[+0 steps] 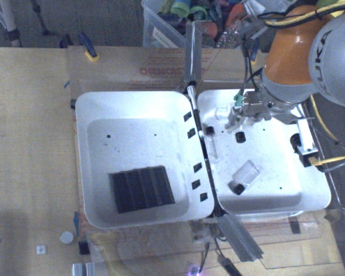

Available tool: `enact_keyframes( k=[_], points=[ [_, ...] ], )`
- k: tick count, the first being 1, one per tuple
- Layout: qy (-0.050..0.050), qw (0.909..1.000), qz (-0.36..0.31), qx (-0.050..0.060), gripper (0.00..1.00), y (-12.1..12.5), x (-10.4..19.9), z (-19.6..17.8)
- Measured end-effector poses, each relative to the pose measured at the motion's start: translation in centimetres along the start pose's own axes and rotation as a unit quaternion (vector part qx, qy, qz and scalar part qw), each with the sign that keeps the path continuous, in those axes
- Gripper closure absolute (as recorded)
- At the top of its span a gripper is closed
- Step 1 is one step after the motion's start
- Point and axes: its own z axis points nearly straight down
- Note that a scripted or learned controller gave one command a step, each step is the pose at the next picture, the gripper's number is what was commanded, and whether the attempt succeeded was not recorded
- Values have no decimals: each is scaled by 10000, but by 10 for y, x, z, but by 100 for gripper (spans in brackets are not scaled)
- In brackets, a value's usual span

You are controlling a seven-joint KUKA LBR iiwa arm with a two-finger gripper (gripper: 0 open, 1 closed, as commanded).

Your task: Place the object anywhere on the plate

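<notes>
One clear object (244, 176) in right bin (310, 197), one dark plate (142, 188) in left bin (92, 154).

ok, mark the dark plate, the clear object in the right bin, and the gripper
dark plate (142, 188): camera view, centre of its ribbed top.
clear object (245, 173): camera view, middle of its see-through body.
gripper (237, 119): camera view, at its tip over the right bin (287, 197).

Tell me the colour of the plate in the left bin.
Black, with ridges, the plate shows best in the camera view.
</notes>
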Motion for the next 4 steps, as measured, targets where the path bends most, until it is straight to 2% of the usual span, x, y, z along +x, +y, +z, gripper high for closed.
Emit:
enact_keyframes(
  k=[1,2,3,4],
  points=[
    [-15,9822,-1880,-35,100,54,94,-120],
    [-16,9763,-2166,-33,100,80,116,-218],
    [-13,9967,-808,-24,100,71,0,-217],
    [-27,9844,-1760,-45,100,64,-84,-218]
  ],
)
